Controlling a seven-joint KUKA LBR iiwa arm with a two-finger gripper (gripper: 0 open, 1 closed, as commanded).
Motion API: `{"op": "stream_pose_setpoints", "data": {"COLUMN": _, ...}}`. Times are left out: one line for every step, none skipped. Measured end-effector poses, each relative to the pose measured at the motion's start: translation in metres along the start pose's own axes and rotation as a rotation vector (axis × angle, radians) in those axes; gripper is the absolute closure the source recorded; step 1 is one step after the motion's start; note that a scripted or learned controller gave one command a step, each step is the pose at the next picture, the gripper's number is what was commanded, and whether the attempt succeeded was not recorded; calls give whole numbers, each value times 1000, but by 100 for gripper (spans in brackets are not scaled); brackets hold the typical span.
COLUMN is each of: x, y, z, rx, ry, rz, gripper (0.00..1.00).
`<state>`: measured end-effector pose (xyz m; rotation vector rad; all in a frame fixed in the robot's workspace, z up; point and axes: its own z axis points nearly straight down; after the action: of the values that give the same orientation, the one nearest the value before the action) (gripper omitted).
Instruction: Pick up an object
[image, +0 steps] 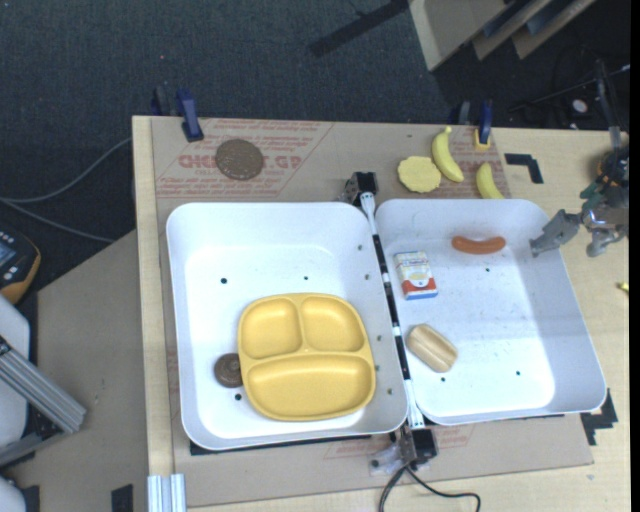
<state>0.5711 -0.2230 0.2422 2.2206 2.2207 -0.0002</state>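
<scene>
In the right bin (560, 330), a sausage (478, 243) at the upper centre, a small carton (416, 275) and a bread roll (432, 347) along the left wall leave the middle, right and lower floor open for passing.

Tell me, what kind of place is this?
Probably a robot testing lab: two shallow white bins clamped to a cardboard-covered bench, toy food such as a yellow plastic banana, and cables on dark carpet.

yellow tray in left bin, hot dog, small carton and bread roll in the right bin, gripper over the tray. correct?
Not quite. The gripper is at the right bin's far right edge, not over the yellow tray. The camera view confirms the rest: hot dog, carton and bread roll.
</scene>
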Motion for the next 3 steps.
{"op": "stream_pose_setpoints", "data": {"x": 25, "y": 38, "z": 157, "rx": 9, "ry": 5, "rz": -4, "gripper": 0}}
{"op": "stream_pose_setpoints", "data": {"x": 40, "y": 96, "z": 157, "rx": 8, "ry": 0, "rz": -3, "gripper": 0}}
{"op": "stream_pose_setpoints", "data": {"x": 15, "y": 94, "z": 158, "rx": 12, "ry": 14, "rz": 0, "gripper": 0}}
